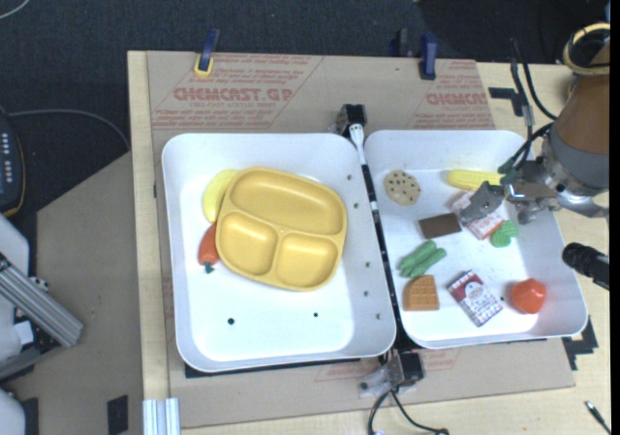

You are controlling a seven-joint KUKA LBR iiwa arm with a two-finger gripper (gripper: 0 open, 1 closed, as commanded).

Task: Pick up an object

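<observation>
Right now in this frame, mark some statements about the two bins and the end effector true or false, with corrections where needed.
1. The yellow divided plate lies in the left bin. True.
2. The cookie lies in the left bin. False: it lies in the right bin, near its upper left.
3. The end effector is over the right bin. True.
4. The red tomato sits on the yellow divided plate. False: it lies near the right bin's lower right corner.
5. The green bean pod lies just above the orange wafer in the picture. True.
</observation>
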